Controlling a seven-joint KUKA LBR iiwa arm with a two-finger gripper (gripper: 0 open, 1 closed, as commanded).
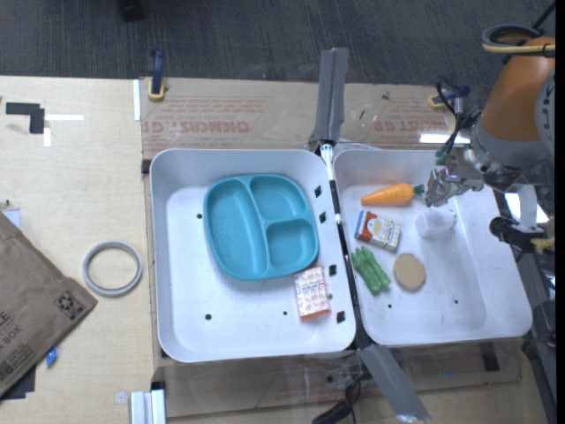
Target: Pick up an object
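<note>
The pincer (440,189) hangs low over the right bin (503,325), near its far edge, just beside the tip of the carrot (388,194) and above a small clear cup (434,223). Whether it is open or closed cannot be told from this view; nothing is seen between its tips, so the pick looks not yet done. I judge the task to be at the approach: the grasp, the closing and the lift are all left.

The likeliest target is the carrot, in the far-left part of the right bin. It lies flat, its long axis roughly along the bin's far edge, the thin end toward the pincer and the thick end toward the divider. A grasp across that axis would suit it.

Nearer lie a small carton (378,230), a green pod (372,269) and a tan disc (410,272). The left bin (177,325) carries a blue plate (261,225) and a packet (312,291).
</note>
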